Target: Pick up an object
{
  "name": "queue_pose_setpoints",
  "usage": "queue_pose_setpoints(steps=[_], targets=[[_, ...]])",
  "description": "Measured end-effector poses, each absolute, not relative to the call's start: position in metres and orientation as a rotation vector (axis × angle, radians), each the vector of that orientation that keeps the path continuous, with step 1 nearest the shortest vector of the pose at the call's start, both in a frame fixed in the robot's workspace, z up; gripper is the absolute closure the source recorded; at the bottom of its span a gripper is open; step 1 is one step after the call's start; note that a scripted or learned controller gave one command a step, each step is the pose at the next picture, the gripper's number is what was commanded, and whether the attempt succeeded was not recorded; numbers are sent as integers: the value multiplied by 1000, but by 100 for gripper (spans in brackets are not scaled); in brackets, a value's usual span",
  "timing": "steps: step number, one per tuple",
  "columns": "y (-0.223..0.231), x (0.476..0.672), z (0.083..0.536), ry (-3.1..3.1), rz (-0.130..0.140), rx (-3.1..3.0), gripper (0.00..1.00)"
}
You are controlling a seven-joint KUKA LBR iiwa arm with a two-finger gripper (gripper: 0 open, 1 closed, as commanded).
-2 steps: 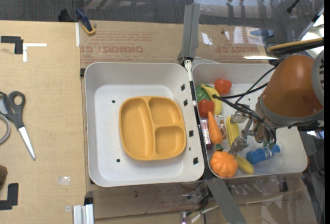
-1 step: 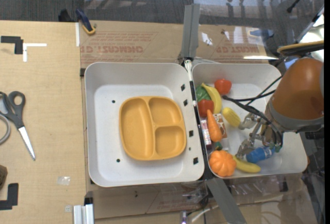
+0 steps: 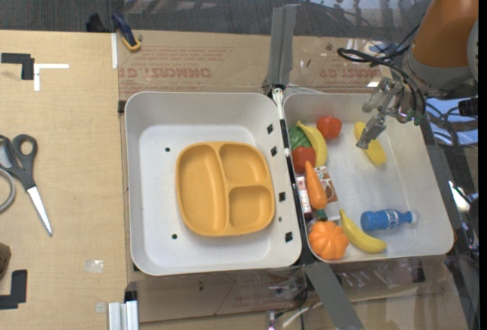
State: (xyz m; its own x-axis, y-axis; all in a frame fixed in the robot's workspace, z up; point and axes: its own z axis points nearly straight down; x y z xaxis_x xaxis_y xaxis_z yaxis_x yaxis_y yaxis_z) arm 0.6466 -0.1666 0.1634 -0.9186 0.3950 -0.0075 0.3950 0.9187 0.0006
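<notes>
table (image 3: pixel 68 169): wood top, scissors (image 3: pixel 29 176) far left, well apart from the bins
left bin (image 3: pixel 144 169): white, holds a yellow divided plate (image 3: pixel 226 188) lying flat, three compartments, nothing in them
right bin (image 3: pixel 426 199): white, holds all the loose items
left side of right bin: green item (image 3: pixel 297 138) partly hidden, banana (image 3: pixel 316 142) across it, red tomato (image 3: pixel 329 127) just beside the banana, carrot (image 3: pixel 314 190) on a small packet, orange pumpkin (image 3: pixel 329 240) at the near corner
near edge of right bin: second banana (image 3: pixel 361 234) touching the pumpkin, blue bottle (image 3: pixel 386 220) on its side just beside it
task thing: small yellow piece (image 3: pixel 374 153) near the far wall, apart from the others
claw (image 3: pixel 370 132): tilted, tips low over the yellow piece, touching or just above, cannot tell which; cannot tell if the claw is parted or closed, nothing seen held
arm (image 3: pixel 445 32): orange band top right
step: reach and descent onto the yellow piece, grasp not confirmed
next move: settle around the piece, close, lift straight up; piece is small and rounded, likely to slip
</notes>
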Motion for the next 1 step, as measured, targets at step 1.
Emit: queue_pose_setpoints(steps=[1], targets=[[-206,649,93,3001,-1,914,0]])
